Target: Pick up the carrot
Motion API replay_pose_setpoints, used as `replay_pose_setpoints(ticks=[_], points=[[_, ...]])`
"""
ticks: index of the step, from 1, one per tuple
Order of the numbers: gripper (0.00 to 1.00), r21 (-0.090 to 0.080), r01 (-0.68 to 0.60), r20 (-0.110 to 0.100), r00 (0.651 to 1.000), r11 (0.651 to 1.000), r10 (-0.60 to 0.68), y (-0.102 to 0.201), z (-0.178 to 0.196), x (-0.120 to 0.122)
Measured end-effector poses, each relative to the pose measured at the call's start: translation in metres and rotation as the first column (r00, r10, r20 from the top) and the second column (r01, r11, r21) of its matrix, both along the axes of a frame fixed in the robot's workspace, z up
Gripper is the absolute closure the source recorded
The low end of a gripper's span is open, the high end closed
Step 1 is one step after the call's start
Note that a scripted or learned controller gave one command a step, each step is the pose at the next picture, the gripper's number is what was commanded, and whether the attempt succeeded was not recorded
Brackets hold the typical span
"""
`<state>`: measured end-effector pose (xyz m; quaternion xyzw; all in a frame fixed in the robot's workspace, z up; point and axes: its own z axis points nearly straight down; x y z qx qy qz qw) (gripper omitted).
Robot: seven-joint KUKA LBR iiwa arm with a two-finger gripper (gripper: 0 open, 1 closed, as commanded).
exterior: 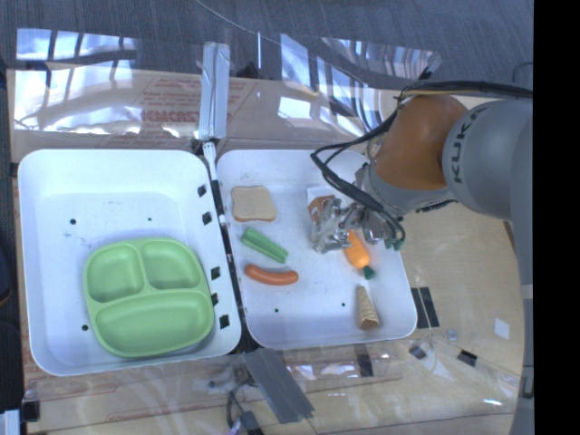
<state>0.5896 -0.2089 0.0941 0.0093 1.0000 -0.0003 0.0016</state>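
Step in hand, by judgement: approach and closing on the carrot [359, 251]. Gripper [331, 232] lowered into the right bin [272, 329], right of frame centre, directly left of the carrot and touching or nearly touching its upper end. Finger state: cannot tell; metal parts and cables blur together at the tip. Carrot not visibly between the fingers, so not counted as held.

Carrot position: right half of the right bin, lying at a slant, upper end beside the gripper, lower end toward the lower right.

Next move, by judgement: centre the fingertips across the carrot's short width, close, then lift straight up. Rounded, tapered body likely to roll or slip out sideways under an off-centre squeeze.

Materials and shapes:
- Carrot: short, stubby, bright orange, smooth plastic look, green at one end.
- Sausage [271, 275]: smooth reddish-orange cylinder, rounded ends, lower centre of the right bin.
- Green vegetable [264, 245]: flat elongated strip, just above the sausage.
- Bread slice [254, 204]: tan, flat, squarish with a rounded top, upper left of the right bin.
- Cone [366, 307]: tan, ribbed, tapered, below the carrot, well apart from it.
- Green tray [148, 297]: matte, three compartments, rounded corners, in the left bin [54, 198].
- Bins: shallow, white, glossy, rounded corners.
- Arm [480, 157]: grey casing, orange band, upper right of frame.
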Motion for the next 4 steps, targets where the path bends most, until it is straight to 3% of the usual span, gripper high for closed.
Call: replay_pose_setpoints(ticks=[1,2,3,4], points=[[1.00,-0.002,-0.275,0.004,0.961,0.961,0.275,0.048,0.084,0.039],[1.00,0.001,-0.613,-0.003,0.790,0.790,0.613,0.003,-0.002,0.003],[1.00,-0.006,-0.614,0.004,0.789,0.789,0.614,0.047,0.072,0.054],[1.00,0.002,-0.560,-0.004,0.828,0.828,0.560,0.018,-0.002,0.003]])
